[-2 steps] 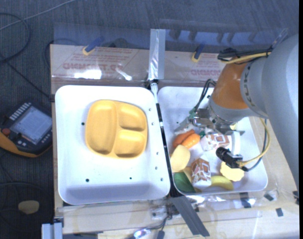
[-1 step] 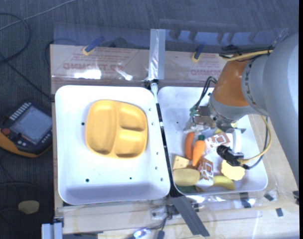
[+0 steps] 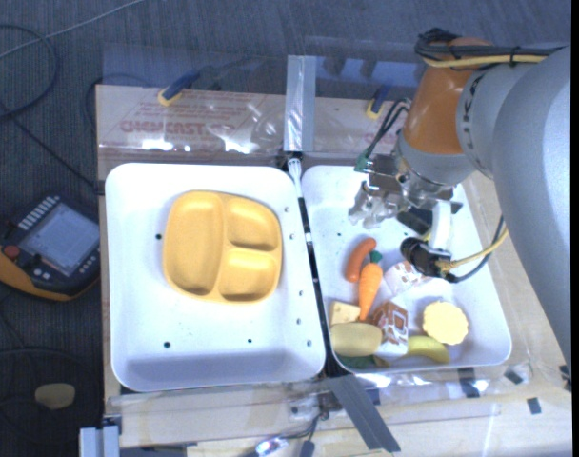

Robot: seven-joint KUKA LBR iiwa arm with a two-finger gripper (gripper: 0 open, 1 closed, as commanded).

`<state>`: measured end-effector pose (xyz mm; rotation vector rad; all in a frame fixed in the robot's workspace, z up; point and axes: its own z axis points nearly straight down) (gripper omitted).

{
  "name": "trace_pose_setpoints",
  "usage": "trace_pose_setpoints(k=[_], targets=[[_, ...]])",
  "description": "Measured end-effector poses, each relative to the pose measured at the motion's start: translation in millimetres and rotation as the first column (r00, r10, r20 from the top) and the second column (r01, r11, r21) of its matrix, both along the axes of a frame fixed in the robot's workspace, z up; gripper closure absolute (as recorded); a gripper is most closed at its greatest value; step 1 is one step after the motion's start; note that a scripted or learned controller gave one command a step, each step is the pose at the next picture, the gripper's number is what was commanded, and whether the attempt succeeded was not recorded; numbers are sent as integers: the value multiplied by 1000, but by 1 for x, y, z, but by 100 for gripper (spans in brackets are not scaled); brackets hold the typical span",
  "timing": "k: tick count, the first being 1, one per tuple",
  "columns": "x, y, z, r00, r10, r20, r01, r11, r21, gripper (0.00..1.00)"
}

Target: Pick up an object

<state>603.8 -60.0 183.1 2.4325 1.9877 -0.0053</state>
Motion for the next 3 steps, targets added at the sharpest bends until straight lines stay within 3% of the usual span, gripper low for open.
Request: trace_pose_setpoints(k=[1,2,3], targets=[[9,-51,-92,918,397,12,-397,918,-4,100],[9,-50,-94,917,398,12,-398,918,-4,0],[10,-49,-83,917,398,15,-398,917,-2,100]])
